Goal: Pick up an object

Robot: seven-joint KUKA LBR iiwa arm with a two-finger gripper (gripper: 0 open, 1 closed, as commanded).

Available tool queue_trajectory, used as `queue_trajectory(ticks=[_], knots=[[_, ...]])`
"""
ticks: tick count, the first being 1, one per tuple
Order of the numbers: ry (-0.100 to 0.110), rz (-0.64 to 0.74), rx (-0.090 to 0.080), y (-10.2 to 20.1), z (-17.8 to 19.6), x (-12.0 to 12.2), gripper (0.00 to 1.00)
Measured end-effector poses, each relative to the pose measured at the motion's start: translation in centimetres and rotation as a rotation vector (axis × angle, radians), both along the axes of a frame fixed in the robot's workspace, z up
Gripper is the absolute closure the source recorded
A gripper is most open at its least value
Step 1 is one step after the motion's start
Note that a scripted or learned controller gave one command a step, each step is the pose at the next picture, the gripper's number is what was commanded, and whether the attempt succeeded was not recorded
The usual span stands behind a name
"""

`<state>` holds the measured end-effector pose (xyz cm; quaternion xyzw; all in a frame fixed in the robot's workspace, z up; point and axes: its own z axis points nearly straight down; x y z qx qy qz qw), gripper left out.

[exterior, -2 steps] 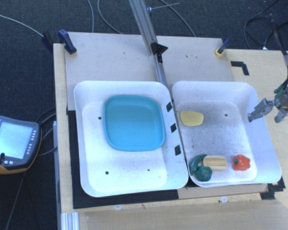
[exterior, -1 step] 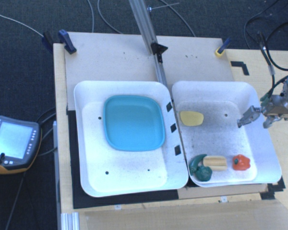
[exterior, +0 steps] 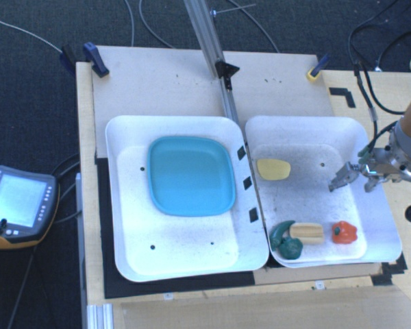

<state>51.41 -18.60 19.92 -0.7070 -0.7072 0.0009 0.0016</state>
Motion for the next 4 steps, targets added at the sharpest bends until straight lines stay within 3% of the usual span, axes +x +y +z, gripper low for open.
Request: queue_trajectory(ticks=[1, 2, 3, 4], knots=[[0.001, 0.0, 0.0, -0.3, -5.9, 0.6, 0.0], [-0.005, 0.0, -0.001, -0.3, -4.6, 0.8, 1.0], [-0.007, 0.0, -0.002, -0.1, -0.3, 0.9, 1.0], [-0.005, 0.0, -0.002, -0.1, 1.4, 0.9, 1.0]])
